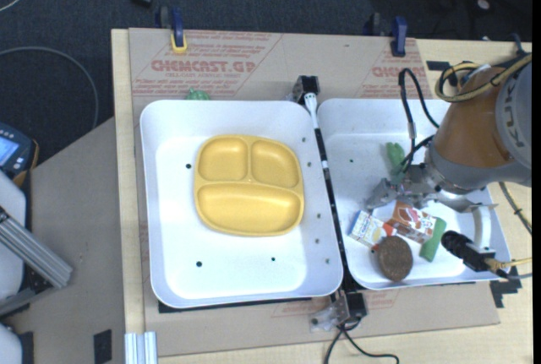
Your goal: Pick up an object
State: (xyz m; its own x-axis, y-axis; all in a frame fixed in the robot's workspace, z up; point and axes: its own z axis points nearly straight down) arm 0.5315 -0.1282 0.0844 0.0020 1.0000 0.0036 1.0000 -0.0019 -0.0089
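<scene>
The right bin (355,130) holds a small heap of things. A white and red packet (413,223) lies in the middle, with a smaller white packet (367,228) to its left. A brown round object (394,258) sits at the front. A green piece (395,155) lies further back and another green piece (433,247) at the right of the heap. My gripper (401,190) hangs low over the packets, just behind them. Nothing can be seen held in it.
A yellow divided plate (249,185) lies in the left bin (169,210). The arm's orange band (469,130) covers the right bin's right side. The rim between the bins runs close to the left of the heap.
</scene>
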